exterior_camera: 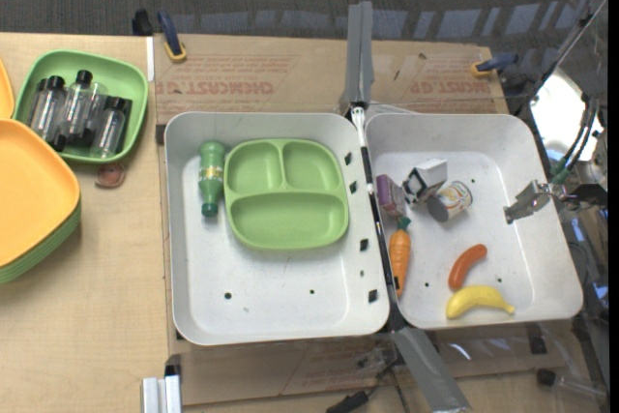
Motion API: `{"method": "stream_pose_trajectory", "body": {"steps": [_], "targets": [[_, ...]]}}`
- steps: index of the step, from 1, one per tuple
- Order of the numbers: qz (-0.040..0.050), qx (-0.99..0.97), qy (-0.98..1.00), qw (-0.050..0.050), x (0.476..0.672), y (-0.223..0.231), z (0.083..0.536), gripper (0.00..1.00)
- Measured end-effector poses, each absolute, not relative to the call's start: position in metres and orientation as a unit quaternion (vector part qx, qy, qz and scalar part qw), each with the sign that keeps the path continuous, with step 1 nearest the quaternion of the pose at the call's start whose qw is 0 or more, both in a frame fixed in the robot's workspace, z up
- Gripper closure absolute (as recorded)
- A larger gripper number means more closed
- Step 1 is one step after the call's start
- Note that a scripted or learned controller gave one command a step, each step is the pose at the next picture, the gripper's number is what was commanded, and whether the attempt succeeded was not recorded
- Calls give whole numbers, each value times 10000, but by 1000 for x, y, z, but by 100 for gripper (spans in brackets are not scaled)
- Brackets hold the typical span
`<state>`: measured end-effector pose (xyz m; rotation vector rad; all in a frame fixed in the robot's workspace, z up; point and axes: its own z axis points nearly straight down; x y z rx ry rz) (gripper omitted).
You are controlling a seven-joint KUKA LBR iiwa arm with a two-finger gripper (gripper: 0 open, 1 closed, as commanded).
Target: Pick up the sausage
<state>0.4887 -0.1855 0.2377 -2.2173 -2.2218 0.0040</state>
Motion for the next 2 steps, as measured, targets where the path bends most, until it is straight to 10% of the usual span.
{"method": "stream_pose_trajectory", "body": {"steps": [2], "targets": [[6, -6345, -7729, 10, 511, -143, 91, 0]]}}
